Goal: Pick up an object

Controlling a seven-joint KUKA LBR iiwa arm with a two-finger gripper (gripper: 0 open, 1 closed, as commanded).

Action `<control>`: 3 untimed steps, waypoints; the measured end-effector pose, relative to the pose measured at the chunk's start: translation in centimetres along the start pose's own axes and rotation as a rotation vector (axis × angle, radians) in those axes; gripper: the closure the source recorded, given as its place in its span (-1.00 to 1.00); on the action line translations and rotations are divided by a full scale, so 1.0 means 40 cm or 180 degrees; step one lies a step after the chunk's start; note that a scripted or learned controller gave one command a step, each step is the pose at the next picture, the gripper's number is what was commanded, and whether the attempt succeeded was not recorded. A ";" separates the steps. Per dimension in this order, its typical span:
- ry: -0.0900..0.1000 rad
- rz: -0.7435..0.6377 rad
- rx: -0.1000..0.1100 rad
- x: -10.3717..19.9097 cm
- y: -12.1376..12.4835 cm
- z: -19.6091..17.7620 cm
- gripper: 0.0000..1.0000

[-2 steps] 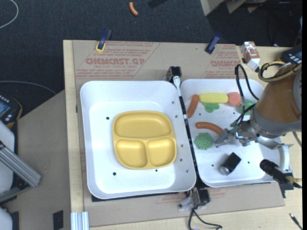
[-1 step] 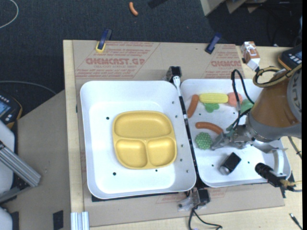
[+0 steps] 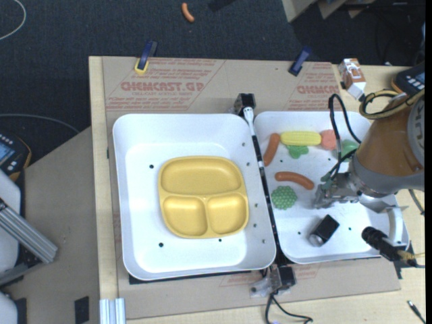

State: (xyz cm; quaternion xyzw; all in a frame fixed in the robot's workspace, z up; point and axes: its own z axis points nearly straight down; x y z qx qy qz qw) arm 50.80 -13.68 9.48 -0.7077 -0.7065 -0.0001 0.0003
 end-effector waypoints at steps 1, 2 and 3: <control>-0.0008 -0.0006 -0.0017 -0.001 0.002 -0.106 1.00; -0.0009 -0.0009 -0.0024 -0.007 0.025 -0.257 1.00; -0.0009 -0.0009 -0.0020 -0.007 0.028 -0.330 1.00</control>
